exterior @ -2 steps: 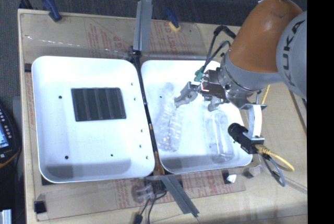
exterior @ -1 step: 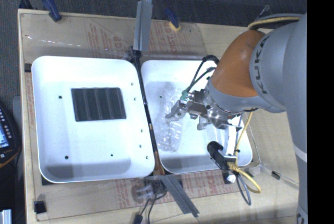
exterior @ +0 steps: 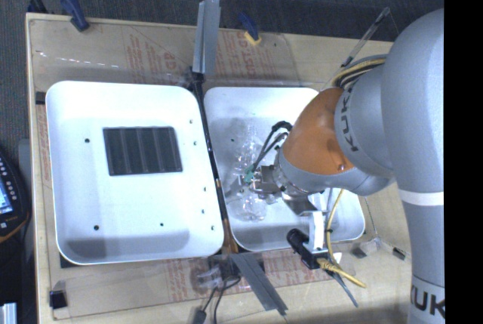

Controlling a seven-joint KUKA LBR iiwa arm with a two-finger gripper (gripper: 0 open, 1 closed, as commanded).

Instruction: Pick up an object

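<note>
White bins, grey arm, clear objects

White plastic bins, two, shallow, round-cornered, side by side on a pale worktop [exterior: 113,50] printed with faint red lettering, unreadable. Left bin [exterior: 75,164]: one dark ribbed rectangular panel [exterior: 143,150]. Right bin [exterior: 226,107]: clear glossy objects [exterior: 249,156], count uncertain, heaped at its middle. Grey arm [exterior: 400,111], "KUKA" partly legible, orange band; end effector [exterior: 256,180] low among them, cannot tell whether parted or closed. Blue clamps: three.

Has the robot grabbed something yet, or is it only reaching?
Done: the grey arm with the orange band has reached into the right shallow white bin. In hand: its end effector sits low among clear, crinkly plastic-looking objects. Left: a grasp isn't visible, and nothing is lifted.
</note>
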